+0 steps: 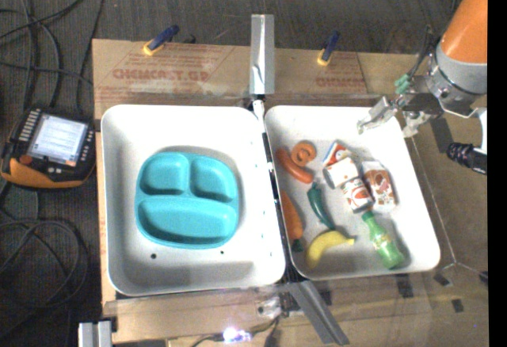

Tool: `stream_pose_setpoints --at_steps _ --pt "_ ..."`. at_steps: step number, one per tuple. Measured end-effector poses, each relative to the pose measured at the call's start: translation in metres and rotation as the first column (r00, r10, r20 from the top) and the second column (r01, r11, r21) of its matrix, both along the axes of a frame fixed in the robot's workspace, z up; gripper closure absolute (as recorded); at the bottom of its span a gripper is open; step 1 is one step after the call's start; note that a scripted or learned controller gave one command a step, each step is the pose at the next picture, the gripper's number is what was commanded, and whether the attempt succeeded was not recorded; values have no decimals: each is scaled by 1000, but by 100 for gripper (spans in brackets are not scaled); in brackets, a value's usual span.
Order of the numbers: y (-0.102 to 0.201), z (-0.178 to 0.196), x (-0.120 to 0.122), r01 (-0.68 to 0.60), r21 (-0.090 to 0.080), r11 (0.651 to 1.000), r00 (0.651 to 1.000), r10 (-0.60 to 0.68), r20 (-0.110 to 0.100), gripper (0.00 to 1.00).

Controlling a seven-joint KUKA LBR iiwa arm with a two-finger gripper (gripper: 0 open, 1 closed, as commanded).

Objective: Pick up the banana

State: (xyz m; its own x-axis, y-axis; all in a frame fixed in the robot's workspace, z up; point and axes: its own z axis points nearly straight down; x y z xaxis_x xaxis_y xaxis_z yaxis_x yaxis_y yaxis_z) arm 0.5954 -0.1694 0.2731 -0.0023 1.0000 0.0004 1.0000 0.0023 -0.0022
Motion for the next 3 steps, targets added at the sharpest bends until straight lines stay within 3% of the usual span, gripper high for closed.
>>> stream_pose_setpoints --at_steps 1,2,3 --pt "-12 -109 -50 -7 0 1000 1000 7 -1 0" --pt "41 -166 -86 -231 3 973 973 231 0 0" --pt "54 -182 -106 -152 -12 988 988 152 22 0"
